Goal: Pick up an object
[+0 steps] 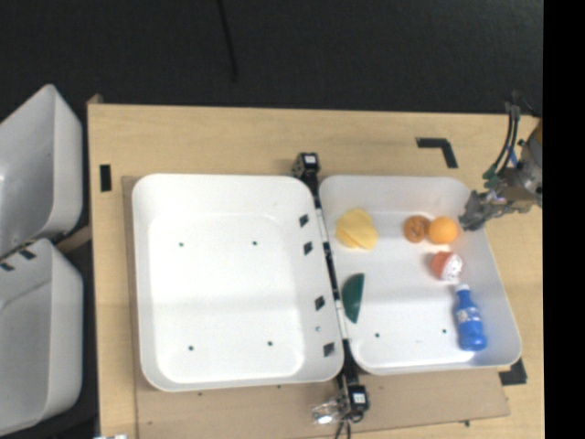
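Orange ball (444,230) (beside a darker one (417,229)) lies near the gripper (477,210).

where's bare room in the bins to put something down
The left bin offers bare floor wall to wall. In the right bin, the front strip between the green piece and blue bottle is free. Crowded: the back, around the yellow item, two orange balls and claw.

- The light was bright and even on the white bins (228,282).
- Shadows were soft and faint.
- The picture looked a little blurry.
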Controlling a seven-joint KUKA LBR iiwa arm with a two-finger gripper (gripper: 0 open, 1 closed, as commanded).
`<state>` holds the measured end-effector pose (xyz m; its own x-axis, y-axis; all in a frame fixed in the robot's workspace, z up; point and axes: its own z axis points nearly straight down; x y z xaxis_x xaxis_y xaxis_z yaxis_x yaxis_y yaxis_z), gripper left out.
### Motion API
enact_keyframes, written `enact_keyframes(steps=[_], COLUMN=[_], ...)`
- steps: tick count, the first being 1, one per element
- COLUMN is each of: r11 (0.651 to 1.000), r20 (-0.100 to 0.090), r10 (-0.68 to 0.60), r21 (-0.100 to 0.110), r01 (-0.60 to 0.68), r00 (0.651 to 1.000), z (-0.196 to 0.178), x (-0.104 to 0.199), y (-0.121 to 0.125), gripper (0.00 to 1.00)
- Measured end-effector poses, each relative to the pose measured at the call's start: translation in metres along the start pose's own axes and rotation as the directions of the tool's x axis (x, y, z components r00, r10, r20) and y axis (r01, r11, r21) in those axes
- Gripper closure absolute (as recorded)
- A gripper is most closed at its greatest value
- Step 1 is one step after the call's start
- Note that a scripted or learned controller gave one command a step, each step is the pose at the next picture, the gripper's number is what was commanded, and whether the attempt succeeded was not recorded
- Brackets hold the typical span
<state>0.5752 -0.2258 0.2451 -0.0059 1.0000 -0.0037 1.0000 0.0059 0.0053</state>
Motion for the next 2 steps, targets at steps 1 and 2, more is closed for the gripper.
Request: enact_keyframes(steps=[1, 2], r11=[1.000, 1.000], r20=[-0.005, -0.003], r10=[0.010, -0.002], r21=[0.013, 0.001], r01=[-0.010, 0.002], r00=[1.000, 1.000], z=[-0.002, -0.030], x=[-0.001, 0.037], y=[-0.089, -0.002], gripper=[1.00, 1.00])
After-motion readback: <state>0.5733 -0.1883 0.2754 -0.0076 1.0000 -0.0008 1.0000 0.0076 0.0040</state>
